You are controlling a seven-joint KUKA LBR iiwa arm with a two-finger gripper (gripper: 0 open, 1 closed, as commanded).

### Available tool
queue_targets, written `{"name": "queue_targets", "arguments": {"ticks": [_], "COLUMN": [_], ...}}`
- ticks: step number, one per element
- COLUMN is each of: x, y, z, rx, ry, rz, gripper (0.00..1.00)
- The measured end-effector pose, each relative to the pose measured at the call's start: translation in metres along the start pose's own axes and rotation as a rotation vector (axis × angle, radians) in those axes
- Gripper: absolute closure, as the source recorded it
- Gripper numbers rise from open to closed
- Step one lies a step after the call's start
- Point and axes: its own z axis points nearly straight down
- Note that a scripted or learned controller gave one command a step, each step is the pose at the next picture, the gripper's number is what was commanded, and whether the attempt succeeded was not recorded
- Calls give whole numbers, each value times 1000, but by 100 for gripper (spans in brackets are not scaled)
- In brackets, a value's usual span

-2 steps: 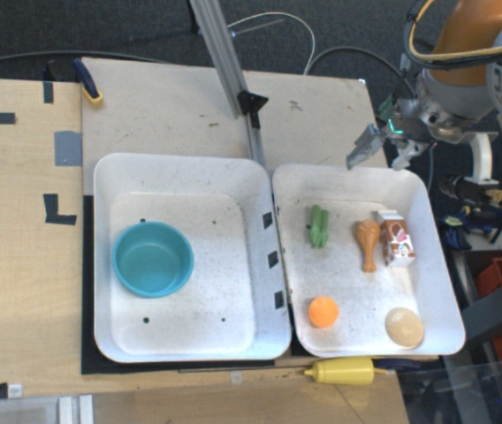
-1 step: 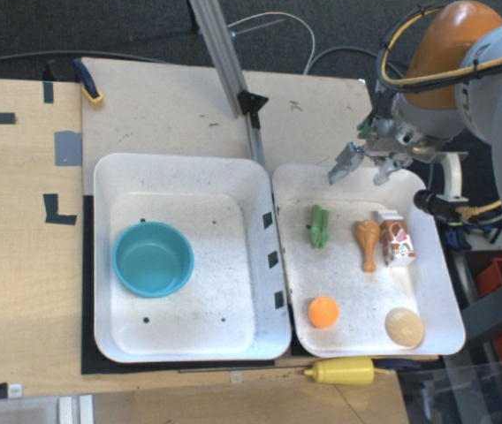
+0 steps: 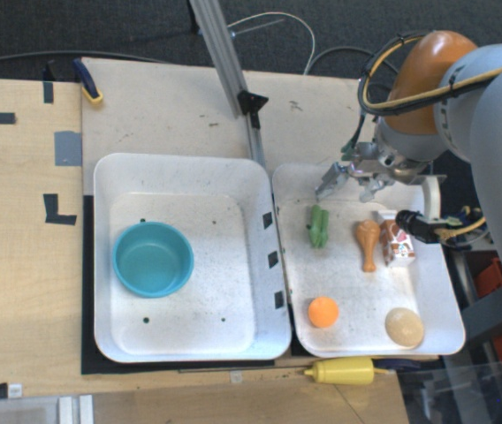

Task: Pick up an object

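**Nothing lifted yet, arm poised over the right bin**

From where I stand, the end effector point(image 3: 354, 179) hangs above the far edge of the right bin point(image 3: 437, 321), fingers spread and carrying nothing. Below and near it lie a green toy vegetable point(image 3: 319, 226), a toy chicken drumstick point(image 3: 368, 243) and a small red-and-white carton point(image 3: 399, 244); an orange ball point(image 3: 323, 312) and a beige ball point(image 3: 404, 326) sit nearer me. The left bin point(image 3: 185, 170) has a blue bowl point(image 3: 153, 259). I'd judge the pick hardly begun: choosing, descending, closing and lifting all remain
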Motion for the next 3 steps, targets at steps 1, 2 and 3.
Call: {"name": "queue_targets", "arguments": {"ticks": [1,2,3], "x": [6,7,0], "y": [-1,1,-2], "z": [64,50,3], "rx": [2,-4,-10], "ry": [0,0,-1], "rz": [-1,-2,0], "gripper": [0,100,100]}}
